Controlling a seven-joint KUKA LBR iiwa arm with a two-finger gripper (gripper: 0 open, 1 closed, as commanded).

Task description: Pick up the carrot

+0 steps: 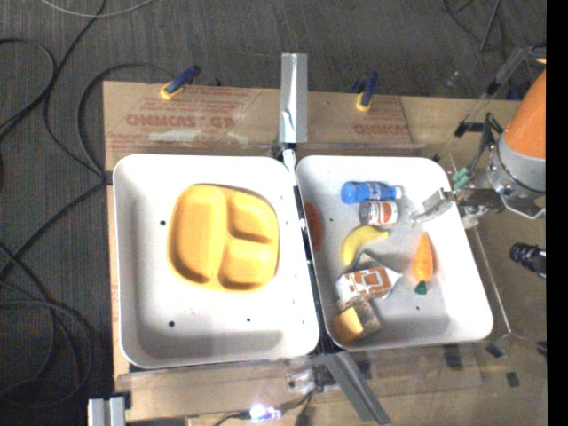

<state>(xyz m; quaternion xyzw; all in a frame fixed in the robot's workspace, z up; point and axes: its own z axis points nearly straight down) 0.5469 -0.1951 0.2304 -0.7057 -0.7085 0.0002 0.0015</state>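
White plastic forms the two shallow bins on the bench [133, 131], side by side. Going left to right, we meet the left bin [142, 327] first, with a yellow divided tray [224, 236] lying at its centre. Across the middle divider, the right bin [461, 318] holds a cluster of small things: a yellow banana [362, 240] near its centre, a blue bottle [369, 191] and a small red-and-white can [382, 212] at about twelve o'clock from the banana, and a red-and-white carton [367, 284] at six o'clock from it.

The carrot [424, 261] lies at about three o'clock in the right bin, apart from the banana and near the bin's right wall. It is short and orange, broad at its upper end, narrowing downward to a dark green stub at six o'clock. It looks like a toy, so we judge it light, stiff and rather smooth, liable to roll or slip. We would close on its thick orange middle, across its width, not on the narrow green end.

The hand [441, 201] hovers at about twelve o'clock from the carrot, just above it and slightly right, with the grey arm [524, 162] and its orange band reaching in from three o'clock. Nothing sits between its fingers that we can see, and whether they are apart or together we cannot tell.
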